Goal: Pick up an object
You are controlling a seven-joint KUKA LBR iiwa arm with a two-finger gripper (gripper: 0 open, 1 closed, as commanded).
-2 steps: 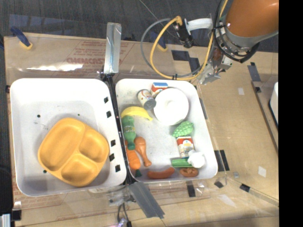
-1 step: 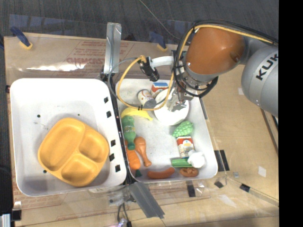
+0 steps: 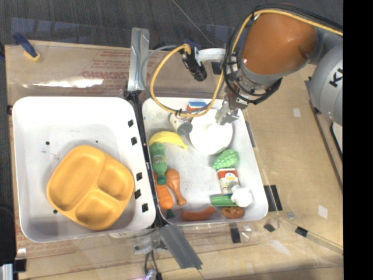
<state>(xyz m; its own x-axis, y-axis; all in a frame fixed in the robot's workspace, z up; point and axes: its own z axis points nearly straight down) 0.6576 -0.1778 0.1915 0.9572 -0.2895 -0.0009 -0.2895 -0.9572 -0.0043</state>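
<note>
One yellow tray [image 3: 90,185] (left bin), one white plate [image 3: 211,137], one banana [image 3: 166,139].

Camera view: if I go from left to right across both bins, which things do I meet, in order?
Yellow divided tray → green bottle → carrot → drumstick → white plate → gripper → white ball.

Single fixed overhead view, slanting down on both bins [image 3: 35,115].
</note>
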